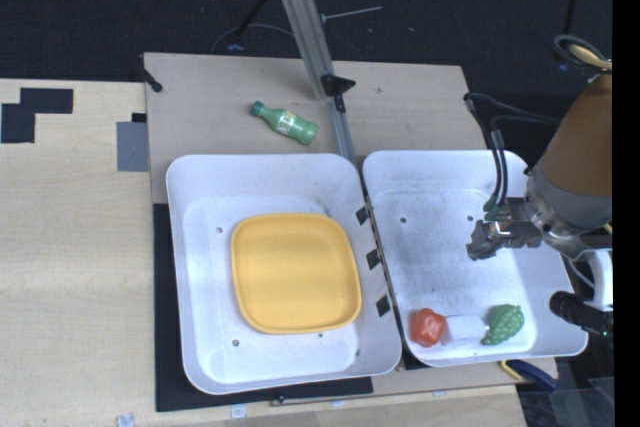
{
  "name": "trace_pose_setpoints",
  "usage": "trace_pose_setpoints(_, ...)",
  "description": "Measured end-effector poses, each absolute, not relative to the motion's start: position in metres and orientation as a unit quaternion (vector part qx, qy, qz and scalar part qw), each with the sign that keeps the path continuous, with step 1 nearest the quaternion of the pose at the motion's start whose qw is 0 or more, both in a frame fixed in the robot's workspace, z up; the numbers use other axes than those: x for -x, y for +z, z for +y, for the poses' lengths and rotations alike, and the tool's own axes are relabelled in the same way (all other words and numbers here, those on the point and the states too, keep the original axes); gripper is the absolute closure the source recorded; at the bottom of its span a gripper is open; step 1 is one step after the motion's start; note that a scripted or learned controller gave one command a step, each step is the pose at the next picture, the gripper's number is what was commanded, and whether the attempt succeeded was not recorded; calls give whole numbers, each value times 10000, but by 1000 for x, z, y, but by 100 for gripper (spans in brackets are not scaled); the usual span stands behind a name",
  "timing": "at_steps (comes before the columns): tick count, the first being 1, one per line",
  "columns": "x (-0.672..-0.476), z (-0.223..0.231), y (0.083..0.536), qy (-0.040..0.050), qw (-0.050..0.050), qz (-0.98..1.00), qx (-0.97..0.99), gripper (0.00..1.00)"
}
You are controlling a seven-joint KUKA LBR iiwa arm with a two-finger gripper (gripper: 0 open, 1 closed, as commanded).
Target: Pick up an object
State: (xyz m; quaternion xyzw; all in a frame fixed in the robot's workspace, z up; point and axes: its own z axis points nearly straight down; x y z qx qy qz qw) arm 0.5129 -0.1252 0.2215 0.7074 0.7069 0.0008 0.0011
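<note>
Yellow plate (296,272) in left bin (190,215); gripper (487,243) over right bin (430,177), above red object (428,327) and green object (503,324).

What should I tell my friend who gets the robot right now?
Gripper: over the right bin, toward its right side; nothing seen between its fingers.
Things: red object and green object lie near the right bin's front edge. Yellow plate lies flat in the left bin. Green bottle lies on its side on the bench behind the bins.
Done: nothing picked up yet.
Left: grab one object and lift it.
</note>
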Motion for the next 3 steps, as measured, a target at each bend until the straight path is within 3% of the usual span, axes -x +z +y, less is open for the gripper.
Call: trace_pose_setpoints(3, -545, 21, 228, -1, 0, 7080, -7062, 100)
